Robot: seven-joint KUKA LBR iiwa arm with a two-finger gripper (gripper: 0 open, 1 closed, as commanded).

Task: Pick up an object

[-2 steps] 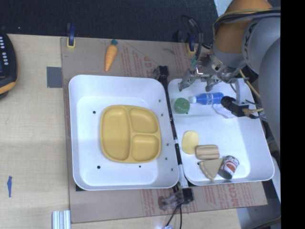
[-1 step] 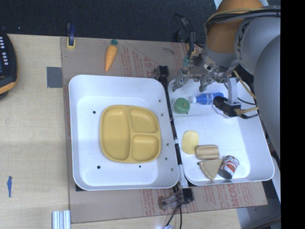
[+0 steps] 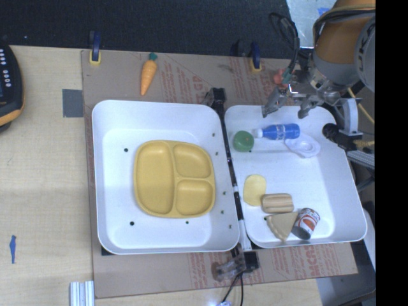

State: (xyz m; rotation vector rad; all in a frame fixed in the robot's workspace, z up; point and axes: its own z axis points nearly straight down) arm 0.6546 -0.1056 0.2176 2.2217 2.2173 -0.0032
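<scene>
Over the right white bin's (image 3: 344,190) far edge | my gripper (image 3: 290,107) hangs spread, pinching nothing | nothing lifted yet, descent and grasp remain | nearest target: blue plastic bottle (image 3: 281,132) lying flat near the far edge, just below my gripper | long axis crosswise, white cap toward the green ball (image 3: 243,141).

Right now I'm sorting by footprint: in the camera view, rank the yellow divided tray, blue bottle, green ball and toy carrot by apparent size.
1. yellow divided tray
2. blue bottle
3. toy carrot, close to the bottle, so unsure
4. green ball
</scene>
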